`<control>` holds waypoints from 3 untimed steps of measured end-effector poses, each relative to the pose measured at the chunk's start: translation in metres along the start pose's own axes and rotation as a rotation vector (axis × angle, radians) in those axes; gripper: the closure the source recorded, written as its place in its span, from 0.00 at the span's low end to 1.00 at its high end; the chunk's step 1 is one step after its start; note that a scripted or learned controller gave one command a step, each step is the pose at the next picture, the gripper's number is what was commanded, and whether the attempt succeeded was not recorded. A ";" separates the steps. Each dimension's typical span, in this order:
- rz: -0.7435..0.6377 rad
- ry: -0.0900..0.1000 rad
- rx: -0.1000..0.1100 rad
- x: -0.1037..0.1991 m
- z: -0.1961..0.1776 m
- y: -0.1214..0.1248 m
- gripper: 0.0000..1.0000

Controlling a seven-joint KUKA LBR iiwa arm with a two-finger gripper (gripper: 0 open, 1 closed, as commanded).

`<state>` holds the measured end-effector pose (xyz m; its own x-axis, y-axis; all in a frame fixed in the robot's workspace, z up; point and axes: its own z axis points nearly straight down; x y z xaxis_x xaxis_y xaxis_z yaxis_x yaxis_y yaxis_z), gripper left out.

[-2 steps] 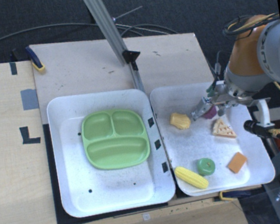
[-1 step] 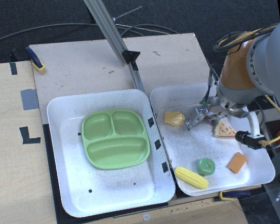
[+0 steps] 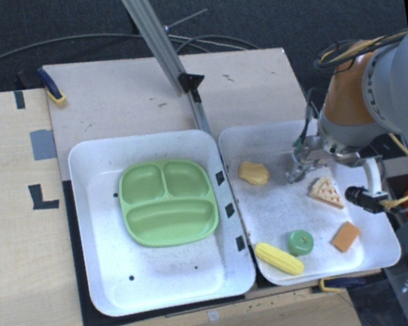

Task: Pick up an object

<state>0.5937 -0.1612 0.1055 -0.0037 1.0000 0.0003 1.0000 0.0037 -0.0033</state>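
Toys [image 3: 254,173] fill right bin [image 3: 261,136].

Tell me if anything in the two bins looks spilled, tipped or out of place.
Nothing stands out. The green plate lies flat in the left bin; the toy foods lie apart in the right bin.

one fixed camera looks down at a slant from above the bench [image 3: 139,84], far enough to take in both white bins [image 3: 93,236] whole; the arm [image 3: 376,95] enters from 3 o'clock.
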 end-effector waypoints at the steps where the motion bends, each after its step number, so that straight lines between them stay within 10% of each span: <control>1: 0.000 -0.001 -0.007 0.008 -0.050 0.008 1.00; 3: 0.002 -0.001 -0.003 0.007 -0.114 0.009 1.00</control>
<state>0.6034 -0.1540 0.2199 -0.0016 1.0000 -0.0003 1.0000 0.0016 -0.0005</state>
